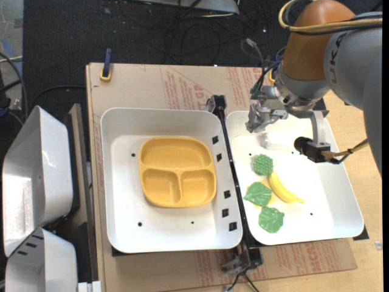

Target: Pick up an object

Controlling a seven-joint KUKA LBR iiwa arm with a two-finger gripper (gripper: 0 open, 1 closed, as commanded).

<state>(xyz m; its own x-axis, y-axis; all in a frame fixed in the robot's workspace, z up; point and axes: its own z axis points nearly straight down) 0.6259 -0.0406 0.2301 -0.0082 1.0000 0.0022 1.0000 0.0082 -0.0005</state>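
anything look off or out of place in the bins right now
Nothing stands out. The yellow divided plate lies flat in the left bin. In the right bin, the banana and three green pieces lie close together, none spilled over the rim. The gripper hovers near that bin's far edge.

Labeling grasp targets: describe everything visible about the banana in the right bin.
The banana is a small yellow toy, smooth and plastic-looking, gently curved. It lies flat on the floor of the right bin, running diagonally from upper left to lower right. A round, textured green piece sits at its upper end, and a flat green leaf-like piece lies against its left side; whether they touch is unclear. The gripper is farther back in the bin, apart from it.
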